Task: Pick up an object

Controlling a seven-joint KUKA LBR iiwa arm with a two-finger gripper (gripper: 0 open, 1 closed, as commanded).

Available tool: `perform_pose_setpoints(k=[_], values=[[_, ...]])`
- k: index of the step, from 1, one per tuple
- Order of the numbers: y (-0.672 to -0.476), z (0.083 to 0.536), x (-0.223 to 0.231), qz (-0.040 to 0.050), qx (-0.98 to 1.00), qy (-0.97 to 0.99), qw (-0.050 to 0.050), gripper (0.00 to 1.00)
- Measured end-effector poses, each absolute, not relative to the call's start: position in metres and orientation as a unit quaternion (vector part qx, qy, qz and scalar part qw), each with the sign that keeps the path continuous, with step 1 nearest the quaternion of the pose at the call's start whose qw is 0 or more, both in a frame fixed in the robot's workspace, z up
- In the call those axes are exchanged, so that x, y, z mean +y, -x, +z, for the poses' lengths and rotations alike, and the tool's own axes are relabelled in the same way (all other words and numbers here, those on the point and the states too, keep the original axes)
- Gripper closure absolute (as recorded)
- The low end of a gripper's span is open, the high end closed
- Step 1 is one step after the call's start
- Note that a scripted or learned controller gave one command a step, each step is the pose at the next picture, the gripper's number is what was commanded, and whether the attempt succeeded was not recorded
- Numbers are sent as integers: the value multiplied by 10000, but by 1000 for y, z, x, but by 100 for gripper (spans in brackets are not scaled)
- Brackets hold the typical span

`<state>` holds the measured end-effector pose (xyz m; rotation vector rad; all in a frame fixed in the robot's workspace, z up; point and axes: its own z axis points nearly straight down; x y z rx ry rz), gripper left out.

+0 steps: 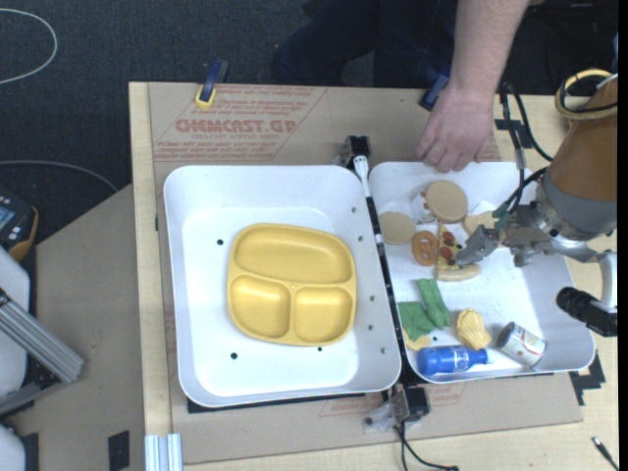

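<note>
The right bin (554,307) holds several toy foods: a tan round bun (446,200), a beige disc (396,228), an orange pretzel-like piece (425,247), a pizza slice (455,263), a green leafy piece (430,307), a yellow corn-like piece (472,329), a blue bottle (451,360) and a silver can (520,342). My gripper (479,248) hangs low over the pizza slice and pretzel, reaching in from the right.
The left bin (196,263) holds a yellow divided plate (290,283). A person's hand (456,135) rests at the right bin's far rim, close to the bun. The orange wrist band (589,165) stands at the right edge.
</note>
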<state>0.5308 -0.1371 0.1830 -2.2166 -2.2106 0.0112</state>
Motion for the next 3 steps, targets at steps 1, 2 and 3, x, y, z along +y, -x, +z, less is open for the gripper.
perform_pose_setpoints(k=[1, 2, 3], values=[[-534, 189, -137, -1, -7071, 7071, 3, 0], [-536, 135, -127, 17, -7072, 7070, 39, 0], [-539, 87, -125, -26, -7069, 7073, 0, 0]])
